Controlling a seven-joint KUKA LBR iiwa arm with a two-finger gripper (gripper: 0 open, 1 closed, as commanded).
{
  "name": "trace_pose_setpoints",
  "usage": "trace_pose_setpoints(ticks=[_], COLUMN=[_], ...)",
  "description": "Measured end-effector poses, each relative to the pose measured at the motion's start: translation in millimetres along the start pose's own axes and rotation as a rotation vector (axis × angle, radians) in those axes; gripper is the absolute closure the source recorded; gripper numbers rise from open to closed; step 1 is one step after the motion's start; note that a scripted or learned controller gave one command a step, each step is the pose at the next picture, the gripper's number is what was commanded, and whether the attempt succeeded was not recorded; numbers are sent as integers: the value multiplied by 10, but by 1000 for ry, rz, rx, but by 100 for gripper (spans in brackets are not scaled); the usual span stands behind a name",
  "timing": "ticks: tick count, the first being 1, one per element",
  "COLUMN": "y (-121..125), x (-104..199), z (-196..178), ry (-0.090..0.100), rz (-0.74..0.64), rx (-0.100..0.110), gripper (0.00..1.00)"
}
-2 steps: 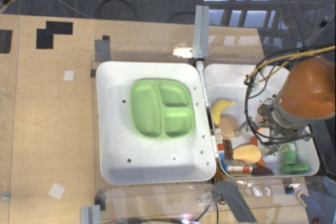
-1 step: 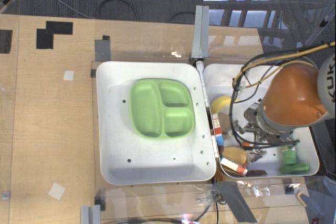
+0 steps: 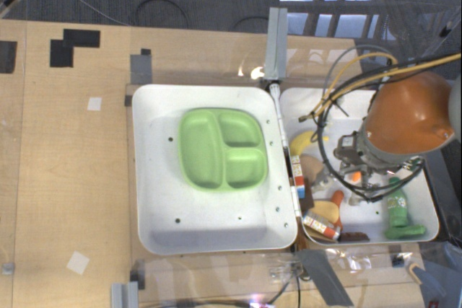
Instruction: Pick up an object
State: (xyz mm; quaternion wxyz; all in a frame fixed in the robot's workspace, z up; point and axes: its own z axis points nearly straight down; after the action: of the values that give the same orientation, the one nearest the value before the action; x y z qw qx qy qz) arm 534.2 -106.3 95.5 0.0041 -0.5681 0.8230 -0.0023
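The arm reaches down into the right bin, its orange band and grey wrist covering the bin's middle. My gripper sits low among the objects there, with cables looped around it. Close around it lie a yellow banana-like item, a tan rounded piece, an orange item, a green bottle and a small box with red and white print. The wrist hides the fingers and whatever lies under them.
The left bin holds a light green divided plate. A grey post stands behind the wall that divides the bins. Wooden bench surface with black markers stretches to the left.
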Motion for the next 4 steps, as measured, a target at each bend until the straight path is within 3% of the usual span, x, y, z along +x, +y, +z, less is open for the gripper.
trace_pose_setpoints(ticks=[2,3,4], y=[-78,-403,-702], x=[-154,795,524], z=[41,-343,57], ry=[2,3,1], rz=[177,-192,-139], rx=[5,0,5], gripper=[0,0,0])
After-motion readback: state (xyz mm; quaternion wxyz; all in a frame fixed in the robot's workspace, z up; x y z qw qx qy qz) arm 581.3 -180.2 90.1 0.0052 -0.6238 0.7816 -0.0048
